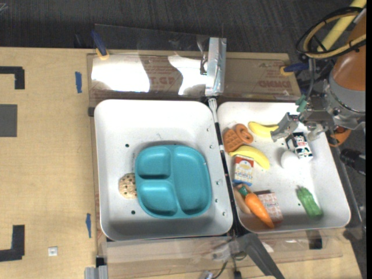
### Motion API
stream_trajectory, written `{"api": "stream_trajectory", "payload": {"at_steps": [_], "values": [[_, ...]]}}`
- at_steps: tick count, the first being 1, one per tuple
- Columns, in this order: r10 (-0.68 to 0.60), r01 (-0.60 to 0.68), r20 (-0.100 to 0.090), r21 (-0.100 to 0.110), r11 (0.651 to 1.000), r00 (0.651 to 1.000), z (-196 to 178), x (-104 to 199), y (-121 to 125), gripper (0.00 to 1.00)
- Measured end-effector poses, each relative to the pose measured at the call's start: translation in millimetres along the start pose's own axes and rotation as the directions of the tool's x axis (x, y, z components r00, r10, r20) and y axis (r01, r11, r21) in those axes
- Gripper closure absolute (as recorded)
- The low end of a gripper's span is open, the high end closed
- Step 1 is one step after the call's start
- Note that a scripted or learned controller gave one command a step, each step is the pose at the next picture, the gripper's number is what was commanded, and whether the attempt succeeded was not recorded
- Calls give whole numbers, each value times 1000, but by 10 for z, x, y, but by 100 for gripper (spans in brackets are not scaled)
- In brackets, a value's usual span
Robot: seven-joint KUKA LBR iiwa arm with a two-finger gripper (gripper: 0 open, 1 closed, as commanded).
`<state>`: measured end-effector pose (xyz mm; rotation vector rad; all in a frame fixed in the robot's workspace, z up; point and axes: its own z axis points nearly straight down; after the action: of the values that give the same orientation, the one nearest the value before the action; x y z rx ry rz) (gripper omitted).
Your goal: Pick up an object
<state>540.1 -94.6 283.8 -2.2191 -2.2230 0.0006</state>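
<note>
Small black-and-white toy (pixel 300 144): upper right of the frame, right bin (pixel 340 211), directly under the gripper (pixel 297 133); whether the gripper is clenched on it or released cannot be told. Same bin: 2 bananas (pixel 264 129) (pixel 254 155), waffle (pixel 238 137), white ball (pixel 289 159), carton (pixel 243 170), carrot (pixel 257 207), green item (pixel 308 202). Left bin (pixel 110 121): teal divided tray (pixel 172 180), cookie (pixel 127 185) touching it.

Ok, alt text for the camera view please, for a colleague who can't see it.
The hand hangs over the right bin, above a small black-and-white toy, near two bananas, a carrot and a green item. The left bin holds a teal divided plate and a cookie.
</note>
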Motion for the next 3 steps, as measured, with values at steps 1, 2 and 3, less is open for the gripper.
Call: {"api": "stream_trajectory", "payload": {"at_steps": [1,2,3], "values": [[-25,25,-2,8,1000,1000,1037,485,-139,0],[121,-121,-1,3,993,993,1003,356,-409,0],[-161,161,-2,-11,987,987,1915,17,76,0]]}}
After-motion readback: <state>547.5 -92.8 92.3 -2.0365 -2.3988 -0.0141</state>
